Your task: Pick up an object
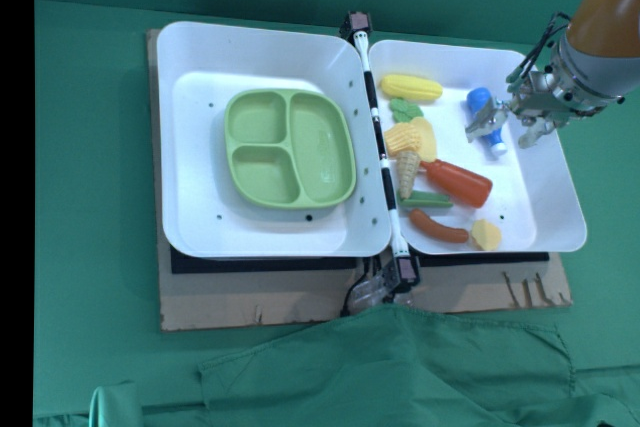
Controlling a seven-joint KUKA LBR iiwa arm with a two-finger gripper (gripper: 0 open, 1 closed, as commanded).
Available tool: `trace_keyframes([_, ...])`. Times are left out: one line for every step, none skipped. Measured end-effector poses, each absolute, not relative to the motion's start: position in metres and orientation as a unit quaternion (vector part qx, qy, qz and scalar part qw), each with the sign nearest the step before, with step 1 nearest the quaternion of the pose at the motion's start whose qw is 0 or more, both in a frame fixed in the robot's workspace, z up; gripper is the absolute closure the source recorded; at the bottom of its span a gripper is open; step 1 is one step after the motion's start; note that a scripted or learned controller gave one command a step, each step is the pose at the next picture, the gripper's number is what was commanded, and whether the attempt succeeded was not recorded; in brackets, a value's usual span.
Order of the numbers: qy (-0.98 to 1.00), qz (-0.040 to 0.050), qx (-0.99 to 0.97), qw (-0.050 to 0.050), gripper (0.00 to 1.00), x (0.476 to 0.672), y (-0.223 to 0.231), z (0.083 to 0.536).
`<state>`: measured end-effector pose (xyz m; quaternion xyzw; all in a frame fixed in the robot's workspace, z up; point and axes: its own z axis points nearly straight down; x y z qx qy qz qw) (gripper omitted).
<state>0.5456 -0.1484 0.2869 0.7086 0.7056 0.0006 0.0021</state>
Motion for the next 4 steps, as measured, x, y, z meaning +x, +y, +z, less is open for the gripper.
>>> trace_keyframes([0.708, 0.0013, 0.707, 0.004, 0.00, 0.619, -0.111, 0.224])
trace_keyframes([0.705, 0.0047, 0.709, 0.011, 0.00, 0.600, -0.107, 0.202])
trace_keyframes([0.704, 0.0055, 0.710, 0.013, 0.00, 0.559, -0.106, 0.192])
trace_keyframes([0.704, 0.0059, 0.710, 0.012, 1.00, 0.558, -0.104, 0.201])
